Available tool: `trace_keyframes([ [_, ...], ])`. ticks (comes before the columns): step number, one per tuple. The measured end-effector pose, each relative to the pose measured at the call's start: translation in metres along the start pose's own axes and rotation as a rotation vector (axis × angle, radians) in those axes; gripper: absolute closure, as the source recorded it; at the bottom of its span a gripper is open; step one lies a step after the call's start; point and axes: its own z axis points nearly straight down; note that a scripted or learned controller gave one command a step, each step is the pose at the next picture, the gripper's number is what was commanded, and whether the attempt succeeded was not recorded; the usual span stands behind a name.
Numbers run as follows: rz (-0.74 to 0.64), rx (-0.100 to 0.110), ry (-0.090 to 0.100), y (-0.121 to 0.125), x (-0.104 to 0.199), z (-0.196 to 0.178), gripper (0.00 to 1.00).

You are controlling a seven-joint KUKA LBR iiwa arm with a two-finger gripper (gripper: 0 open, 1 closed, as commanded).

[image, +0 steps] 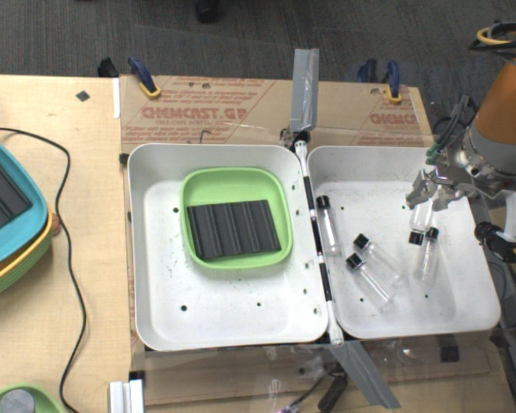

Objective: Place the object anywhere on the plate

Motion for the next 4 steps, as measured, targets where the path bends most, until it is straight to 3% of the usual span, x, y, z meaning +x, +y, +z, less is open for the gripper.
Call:
trace_keyframes([
  [1, 0.000, 0.000, 0.000, 0.000, 0.000, 0.000, 0.00],
  [3, 0.461, 0.002, -0.002, -0.002, -0.053, -0.073, 0.00],
  [4, 0.794, 0.003, -0.003, 0.013, -0.057, -0.141, 0.00],
])
